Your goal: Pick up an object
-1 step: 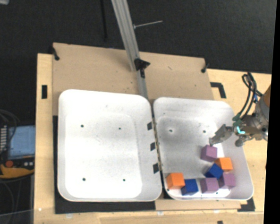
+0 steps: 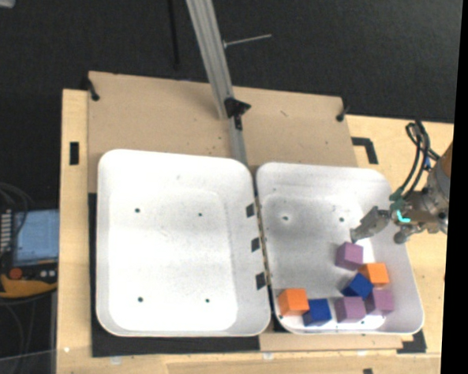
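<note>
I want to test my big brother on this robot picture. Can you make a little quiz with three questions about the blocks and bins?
1. True or false: all the blocks lie in the right bin.
2. Which colour is the block nearest the gripper? A) orange B) purple C) blue
3. Fill in: the orange block in the bottom corner touches a ____ block.

Key
1. True. The left bin holds no blocks.
2. B. The purple block sits just below the gripper.
3. Blue. The blue block lies right beside it.
</note>
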You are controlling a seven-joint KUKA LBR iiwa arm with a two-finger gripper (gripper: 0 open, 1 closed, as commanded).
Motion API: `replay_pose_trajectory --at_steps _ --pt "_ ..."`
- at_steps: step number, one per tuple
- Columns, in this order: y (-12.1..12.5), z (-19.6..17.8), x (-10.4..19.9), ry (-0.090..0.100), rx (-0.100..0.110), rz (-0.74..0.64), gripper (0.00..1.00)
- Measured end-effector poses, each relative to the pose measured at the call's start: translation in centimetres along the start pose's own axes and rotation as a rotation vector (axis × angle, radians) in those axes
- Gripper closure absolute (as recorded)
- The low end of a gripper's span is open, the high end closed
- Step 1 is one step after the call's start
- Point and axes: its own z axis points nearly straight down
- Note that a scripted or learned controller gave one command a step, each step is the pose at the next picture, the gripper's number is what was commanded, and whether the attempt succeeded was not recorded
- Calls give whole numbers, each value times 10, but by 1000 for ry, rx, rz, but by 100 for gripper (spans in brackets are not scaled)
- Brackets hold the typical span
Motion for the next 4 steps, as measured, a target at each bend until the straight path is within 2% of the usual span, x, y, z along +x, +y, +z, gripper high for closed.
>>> replay_pose_trajectory --at_steps 1,3,4 --pt "-10 54 1 0 6 0 0" --pt "-5 149 13 1 6 3 0" --pt "-2 137 12 -1 -3 10 100"
